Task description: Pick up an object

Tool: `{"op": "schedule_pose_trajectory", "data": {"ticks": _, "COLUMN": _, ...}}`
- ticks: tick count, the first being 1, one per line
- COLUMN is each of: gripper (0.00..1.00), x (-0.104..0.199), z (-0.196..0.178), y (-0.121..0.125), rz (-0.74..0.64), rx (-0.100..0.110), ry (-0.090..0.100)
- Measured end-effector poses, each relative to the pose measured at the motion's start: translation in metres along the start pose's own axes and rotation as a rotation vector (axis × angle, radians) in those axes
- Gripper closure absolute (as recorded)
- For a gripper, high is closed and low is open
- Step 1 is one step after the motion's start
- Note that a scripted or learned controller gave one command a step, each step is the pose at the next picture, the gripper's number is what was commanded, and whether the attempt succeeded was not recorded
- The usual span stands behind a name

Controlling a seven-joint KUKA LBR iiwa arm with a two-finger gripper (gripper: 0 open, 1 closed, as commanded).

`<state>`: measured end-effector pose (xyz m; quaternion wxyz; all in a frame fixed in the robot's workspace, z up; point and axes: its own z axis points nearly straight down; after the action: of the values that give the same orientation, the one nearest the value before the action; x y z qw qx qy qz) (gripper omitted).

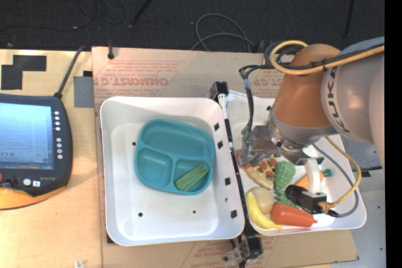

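**Arm low over the right bin's toy food**

The grey arm (326, 103) reaches in over the right bin (352, 213), its wrist hanging above the bin's near-left half. The end effector (256, 149) sits just above a pizza slice (264, 171); whether it is spread or pressed together cannot be told from this view.

Relative to the pizza slice: a green vegetable (284, 176) lies just right of it, touching; a banana (259, 210) lies nearer the camera; a carrot (293, 215) rests right of the banana.

In the left bin (119, 135), across the divider from the pizza slice, a teal divided plate (164, 150) holds a green pod (191, 178) in its near-right compartment.
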<state>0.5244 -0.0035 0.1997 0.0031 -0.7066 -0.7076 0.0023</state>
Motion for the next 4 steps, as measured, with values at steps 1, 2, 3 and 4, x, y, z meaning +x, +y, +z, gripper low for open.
{"op": "schedule_pose_trajectory", "data": {"ticks": 1, "gripper": 1.0, "x": 0.057, "z": 0.014, "y": -0.05, "rz": -0.002, "rx": 0.002, "ry": 0.001}}
{"op": "schedule_pose_trajectory", "data": {"ticks": 2, "gripper": 1.0, "x": 0.057, "z": 0.013, "y": 0.014, "rz": 0.001, "rx": -0.008, "ry": -0.002}}
{"op": "schedule_pose_trajectory", "data": {"ticks": 3, "gripper": 1.0, "x": 0.055, "z": 0.003, "y": 0.011, "rz": 0.001, "rx": 0.0, "ry": -0.001}}
{"op": "schedule_pose_trajectory", "data": {"ticks": 4, "gripper": 0.0, "x": 0.056, "z": 0.004, "y": 0.011, "rz": 0.0, "rx": 0.001, "ry": -0.002}}
